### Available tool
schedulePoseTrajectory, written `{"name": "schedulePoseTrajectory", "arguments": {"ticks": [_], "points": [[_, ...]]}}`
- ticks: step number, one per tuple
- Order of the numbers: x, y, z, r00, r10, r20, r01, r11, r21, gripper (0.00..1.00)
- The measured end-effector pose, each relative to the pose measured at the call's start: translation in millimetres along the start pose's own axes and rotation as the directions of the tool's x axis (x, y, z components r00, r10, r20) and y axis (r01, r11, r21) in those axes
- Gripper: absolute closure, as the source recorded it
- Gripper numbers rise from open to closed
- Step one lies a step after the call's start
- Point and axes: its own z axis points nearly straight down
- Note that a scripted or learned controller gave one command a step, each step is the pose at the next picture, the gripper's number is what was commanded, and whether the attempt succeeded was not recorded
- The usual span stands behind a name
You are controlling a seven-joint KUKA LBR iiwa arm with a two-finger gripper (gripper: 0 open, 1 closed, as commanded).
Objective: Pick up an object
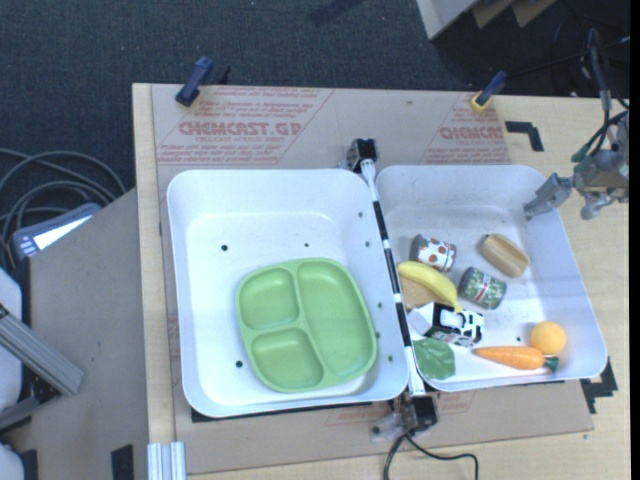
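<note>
The right bin (470, 193) holds several small items: a white can with red spots (432, 252), a brown bread roll (503, 254), a banana (428, 282), a green can (482, 288), a black-and-white toy (455, 323), a green leafy piece (435, 358), a carrot (512, 358) and an orange (547, 338). My gripper (568, 200) hovers over the bin's far right rim, up and to the right of the bread roll. Its fingers are spread open with nothing between them.
The left bin (210, 218) holds a green divided plate (302, 323). A black divider strip (385, 253) runs between the bins. Blue (193, 80) and yellow (489, 89) clamps sit on the bench's back edge. Cables lie on the floor at the left.
</note>
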Motion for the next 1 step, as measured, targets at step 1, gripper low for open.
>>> {"name": "schedulePoseTrajectory", "arguments": {"ticks": [1], "points": [[41.1,-5.6,144.8,1.000,0.000,0.000,0.000,1.000,0.000,0.00]]}}
